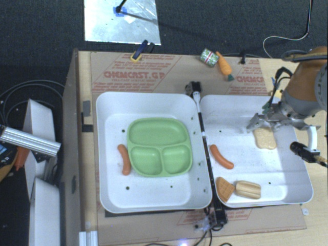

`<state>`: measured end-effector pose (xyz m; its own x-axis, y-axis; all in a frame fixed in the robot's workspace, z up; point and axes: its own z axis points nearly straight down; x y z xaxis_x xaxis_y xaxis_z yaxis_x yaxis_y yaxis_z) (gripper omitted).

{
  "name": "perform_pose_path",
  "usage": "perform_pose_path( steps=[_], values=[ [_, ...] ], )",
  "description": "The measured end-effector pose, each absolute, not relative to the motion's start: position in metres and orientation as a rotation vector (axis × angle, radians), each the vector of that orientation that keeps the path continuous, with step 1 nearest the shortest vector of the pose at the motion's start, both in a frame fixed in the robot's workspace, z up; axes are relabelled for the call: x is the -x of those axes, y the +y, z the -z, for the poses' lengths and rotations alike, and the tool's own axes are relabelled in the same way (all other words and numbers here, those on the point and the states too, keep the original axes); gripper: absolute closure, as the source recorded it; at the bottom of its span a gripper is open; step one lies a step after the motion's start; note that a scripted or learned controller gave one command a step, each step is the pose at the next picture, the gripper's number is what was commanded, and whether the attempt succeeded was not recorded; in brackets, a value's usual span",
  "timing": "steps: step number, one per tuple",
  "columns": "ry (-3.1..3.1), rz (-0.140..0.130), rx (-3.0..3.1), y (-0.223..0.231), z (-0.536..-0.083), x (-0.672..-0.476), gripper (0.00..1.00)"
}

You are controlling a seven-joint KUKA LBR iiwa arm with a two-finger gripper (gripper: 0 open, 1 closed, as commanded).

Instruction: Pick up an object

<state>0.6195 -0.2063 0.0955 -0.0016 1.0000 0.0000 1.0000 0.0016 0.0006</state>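
Poised low over a pale food piece [265, 138] near the right bin's [307, 186] far edge, pincer [267, 121] spread wide, nothing lifted yet.

Fig.: single grey arm [303, 94] w/ orange band above wrist enters from view's right edge, upper-right quadrant. Wrist angled down and toward view's left. End effector [262, 122] sits low at arm's tip, metal parts splayed outward; finger state not discernible. Dark cabling runs alongside wrist housing.
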Motion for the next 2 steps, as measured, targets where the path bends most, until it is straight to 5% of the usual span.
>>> perform_pose_path(
  steps=[1,2],
  values=[
    [2.222,-0.001,-2.219,-0.206,-0.108,-0.591,0.0],
    [2.222,-0.004,-2.213,-0.206,-0.159,-0.67,0.0]
  ],
)
